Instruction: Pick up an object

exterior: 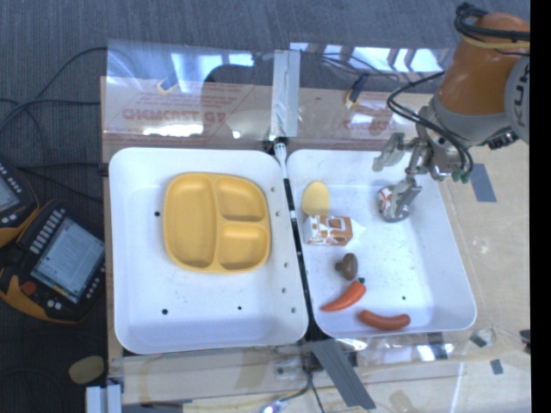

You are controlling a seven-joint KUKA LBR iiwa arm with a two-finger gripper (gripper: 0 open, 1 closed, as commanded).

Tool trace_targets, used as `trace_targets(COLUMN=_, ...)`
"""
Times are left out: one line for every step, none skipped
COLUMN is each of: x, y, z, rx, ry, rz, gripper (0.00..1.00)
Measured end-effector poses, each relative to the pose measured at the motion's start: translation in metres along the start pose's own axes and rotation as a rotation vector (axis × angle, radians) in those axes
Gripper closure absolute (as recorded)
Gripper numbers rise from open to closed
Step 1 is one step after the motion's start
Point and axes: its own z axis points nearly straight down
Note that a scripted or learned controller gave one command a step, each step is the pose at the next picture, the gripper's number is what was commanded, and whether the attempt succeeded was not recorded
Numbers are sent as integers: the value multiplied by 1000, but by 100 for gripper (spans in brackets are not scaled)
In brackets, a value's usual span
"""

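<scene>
from my seat the gripper (398,198) hangs over the right bin (448,256), clamped on a small can (387,201).

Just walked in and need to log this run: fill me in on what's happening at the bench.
A grey arm with an orange band reaches in from the right and hangs its gripper low over the far part of the right bin. That bin holds small food toys: a yellow lemon, a small printed carton, a brown mushroom, an orange chili and a red sausage. The left bin carries a yellow divided plate. Whether anything is gripped cannot be told.
</scene>
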Motion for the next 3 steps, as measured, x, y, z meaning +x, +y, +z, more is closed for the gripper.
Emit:
trace_targets(x=53, y=40, z=94, rx=1, ry=-1, rz=-173, gripper=0)
trace_targets(x=133, y=70, z=98, rx=0, ry=-14, rz=-64, gripper=0)
trace_targets(x=132, y=69, z=88, rx=4, ry=-17, rz=-65, gripper=100)
